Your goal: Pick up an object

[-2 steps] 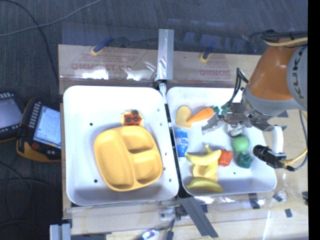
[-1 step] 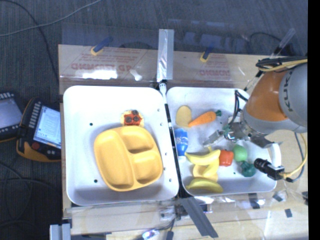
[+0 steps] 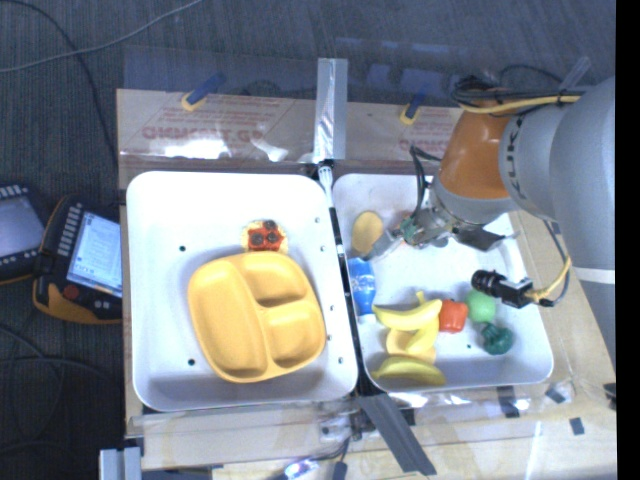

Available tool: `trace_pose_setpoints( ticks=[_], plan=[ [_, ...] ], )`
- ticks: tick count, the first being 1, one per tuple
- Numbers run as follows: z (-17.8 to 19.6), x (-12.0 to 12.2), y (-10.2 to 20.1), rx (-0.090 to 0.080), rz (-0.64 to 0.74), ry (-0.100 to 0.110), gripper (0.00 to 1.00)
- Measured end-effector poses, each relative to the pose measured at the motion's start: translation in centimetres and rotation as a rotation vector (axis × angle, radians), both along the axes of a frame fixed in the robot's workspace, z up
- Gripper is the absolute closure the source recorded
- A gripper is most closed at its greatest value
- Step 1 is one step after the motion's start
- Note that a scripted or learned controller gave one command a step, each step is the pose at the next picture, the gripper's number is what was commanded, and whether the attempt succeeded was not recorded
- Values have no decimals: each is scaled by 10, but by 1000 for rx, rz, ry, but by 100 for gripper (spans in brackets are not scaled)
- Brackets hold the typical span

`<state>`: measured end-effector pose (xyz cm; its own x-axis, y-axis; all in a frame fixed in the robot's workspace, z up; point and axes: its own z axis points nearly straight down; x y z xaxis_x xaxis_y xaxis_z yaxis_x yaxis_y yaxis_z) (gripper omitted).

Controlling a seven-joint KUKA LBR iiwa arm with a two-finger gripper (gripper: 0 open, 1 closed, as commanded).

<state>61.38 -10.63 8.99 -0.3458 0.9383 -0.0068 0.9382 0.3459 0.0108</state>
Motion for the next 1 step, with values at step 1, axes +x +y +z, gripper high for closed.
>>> trace_pose_setpoints(
  ticks=[1],
  plan=[
    [0, -47, -44, 0, -110, 2, 0]
  ],
)
